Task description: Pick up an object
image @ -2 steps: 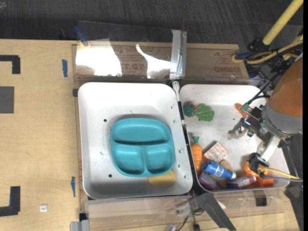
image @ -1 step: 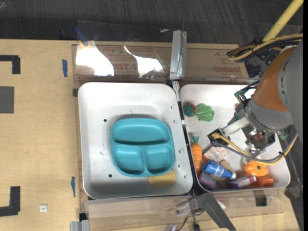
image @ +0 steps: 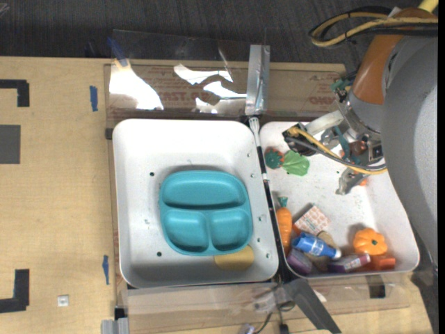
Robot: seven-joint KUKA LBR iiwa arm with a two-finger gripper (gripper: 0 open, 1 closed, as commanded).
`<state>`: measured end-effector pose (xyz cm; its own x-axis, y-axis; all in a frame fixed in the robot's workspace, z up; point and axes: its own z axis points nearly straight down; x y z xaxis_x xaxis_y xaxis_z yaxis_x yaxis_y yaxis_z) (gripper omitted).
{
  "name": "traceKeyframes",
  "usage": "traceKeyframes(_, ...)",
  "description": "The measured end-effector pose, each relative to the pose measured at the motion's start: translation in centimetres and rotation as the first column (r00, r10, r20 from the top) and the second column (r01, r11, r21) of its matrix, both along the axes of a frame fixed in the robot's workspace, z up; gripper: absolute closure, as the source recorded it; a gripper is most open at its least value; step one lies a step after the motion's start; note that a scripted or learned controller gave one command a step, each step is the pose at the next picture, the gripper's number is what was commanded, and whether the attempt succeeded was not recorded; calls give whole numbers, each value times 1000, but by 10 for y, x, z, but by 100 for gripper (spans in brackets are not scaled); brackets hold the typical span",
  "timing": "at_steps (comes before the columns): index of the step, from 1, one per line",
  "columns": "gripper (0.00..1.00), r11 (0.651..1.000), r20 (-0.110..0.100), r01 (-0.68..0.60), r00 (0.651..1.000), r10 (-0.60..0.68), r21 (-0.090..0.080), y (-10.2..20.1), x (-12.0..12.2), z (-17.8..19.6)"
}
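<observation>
My gripper [image: 350,176] hangs over the upper right part of the right bin [image: 389,200], under the grey arm with its orange band [image: 375,68]. To its left, a green leafy toy [image: 293,163] lies near the bin's divider. Along the bin's lower edge lie an orange carrot [image: 284,223], a checkered packet [image: 312,220], a blue bottle [image: 314,245], a purple piece [image: 300,261], an orange pumpkin [image: 369,241] and a red marker [image: 361,261]. I see nothing held in the gripper.
The left bin [image: 139,152] holds a teal divided plate [image: 206,211] and a tan piece [image: 234,258] at its lower edge. Yellow cables [image: 334,152] trail from the wrist over the right bin. A clear panel [image: 181,82] stands behind the bins.
</observation>
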<state>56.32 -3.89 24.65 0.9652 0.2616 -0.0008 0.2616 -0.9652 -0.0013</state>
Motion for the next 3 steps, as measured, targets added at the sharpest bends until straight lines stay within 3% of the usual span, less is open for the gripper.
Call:
traceKeyframes(1, 0, 998, 0, 61, 998, -61, -1, 46, 17, -7)
traceKeyframes(2, 0, 998, -1, 63, 998, -63, -3, 20, 52, -37)
traceKeyframes(3, 0, 998, -6, 64, 998, -64, 0, 18, 57, -64)
